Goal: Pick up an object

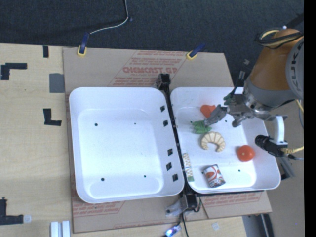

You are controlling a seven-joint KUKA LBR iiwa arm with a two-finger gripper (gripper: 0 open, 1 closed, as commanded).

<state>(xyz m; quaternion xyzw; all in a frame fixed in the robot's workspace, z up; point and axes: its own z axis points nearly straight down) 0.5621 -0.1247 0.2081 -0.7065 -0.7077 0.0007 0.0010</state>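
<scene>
The right bin (261, 181) holds a croissant (213, 141), a green leafy toy (200, 128), a red-orange piece (207, 109), a red tomato (245, 153) and a small red-and-white can (214, 176). My gripper (226, 116) hangs over the upper part of this bin, its fingers spread open, one finger (215, 114) reaching toward the red-orange piece and the other finger (238, 121) to its right. Nothing sits between the fingers. The red-orange piece is partly hidden behind the near finger.
The left bin (79, 132) lies beside the right one, joined by a black clip rail (170, 132). Both rest on a cardboard sheet (148, 65). A black fixture (269, 144) juts over the right bin's rim. A cable (108, 27) runs across the dark floor behind.
</scene>
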